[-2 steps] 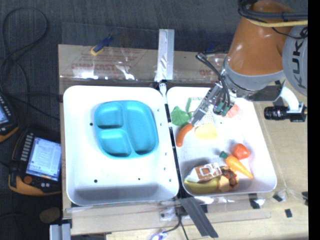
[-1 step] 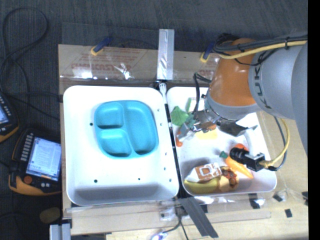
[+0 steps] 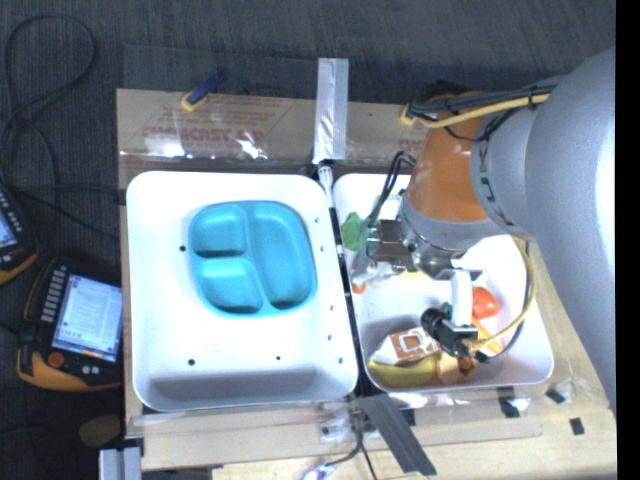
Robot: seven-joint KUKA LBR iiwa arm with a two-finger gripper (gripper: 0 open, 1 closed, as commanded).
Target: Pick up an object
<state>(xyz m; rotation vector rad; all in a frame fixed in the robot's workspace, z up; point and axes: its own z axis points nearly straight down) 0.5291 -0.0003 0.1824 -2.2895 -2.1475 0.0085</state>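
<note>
I am lowering the gripper (image 3: 392, 251) into the right bin (image 3: 535, 353), its grip state unclear to me, while the banana (image 3: 410, 372) and orange-red ball (image 3: 484, 303) near it are lying unpicked.

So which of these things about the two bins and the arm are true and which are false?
1. The blue tray lies in the left bin. True.
2. The banana lies in the left bin. False: it lies at the near edge of the right bin.
3. The arm hangs over the right bin. True.
4. The blue tray has three compartments. True.
5. A red thing sits on the tray. False: it lies in the right bin.
</note>
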